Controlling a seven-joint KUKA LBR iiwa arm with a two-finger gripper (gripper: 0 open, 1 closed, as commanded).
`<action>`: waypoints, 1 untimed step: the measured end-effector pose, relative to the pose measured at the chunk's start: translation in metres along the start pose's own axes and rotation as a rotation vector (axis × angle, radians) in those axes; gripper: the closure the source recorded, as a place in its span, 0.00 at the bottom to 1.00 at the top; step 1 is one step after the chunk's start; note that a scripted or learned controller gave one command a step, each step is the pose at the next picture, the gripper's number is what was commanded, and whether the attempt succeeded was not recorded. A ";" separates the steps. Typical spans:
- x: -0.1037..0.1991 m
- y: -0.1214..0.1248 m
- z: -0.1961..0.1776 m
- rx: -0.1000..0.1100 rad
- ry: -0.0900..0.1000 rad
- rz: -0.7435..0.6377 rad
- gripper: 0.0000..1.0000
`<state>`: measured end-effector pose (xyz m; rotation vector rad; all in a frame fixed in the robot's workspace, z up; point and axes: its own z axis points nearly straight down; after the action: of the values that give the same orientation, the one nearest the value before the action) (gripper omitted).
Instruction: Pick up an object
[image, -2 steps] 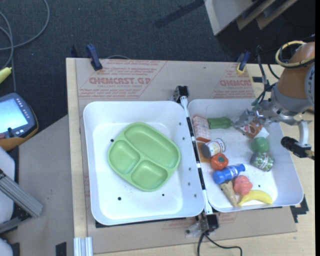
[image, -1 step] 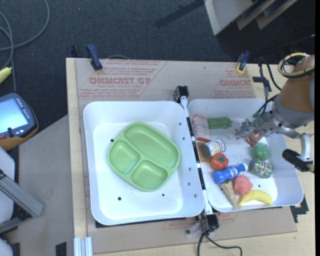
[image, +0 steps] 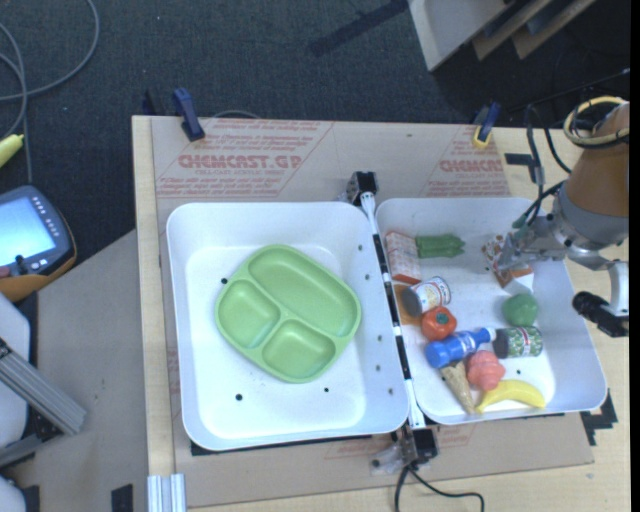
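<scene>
I reach in from the right over the counter (image: 300, 150), my jaws (image: 512, 256) low in the upper part of the right bin (image: 590, 385); something reddish sits right at their tips, but whether they are clenched on it or released I cannot tell — the view there is too cluttered. The things to pick from all lie in this bin: a green pepper-like piece (image: 440, 245) near the top left, a flat printed packet (image: 403, 258) beside it, a small white can (image: 432, 294) with a tomato (image: 438, 322) just below, a blue bottle (image: 457, 347) lying on its side, a dark can (image: 518, 342) to its right under a round green ball (image: 520, 307), then a pink piece (image: 485, 370), an ice-cream cone (image: 459, 385) and a banana (image: 514, 395) along the bottom edge. The left bin (image: 190, 240) holds a pale green divided tray (image: 289, 313) — three compartments, lying flat and turned at an angle.
</scene>
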<state>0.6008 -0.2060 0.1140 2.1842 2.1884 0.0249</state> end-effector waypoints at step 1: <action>0.030 0.024 -0.030 0.040 0.022 -0.002 1.00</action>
<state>0.6233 -0.1752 0.1439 2.2129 2.2223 0.0046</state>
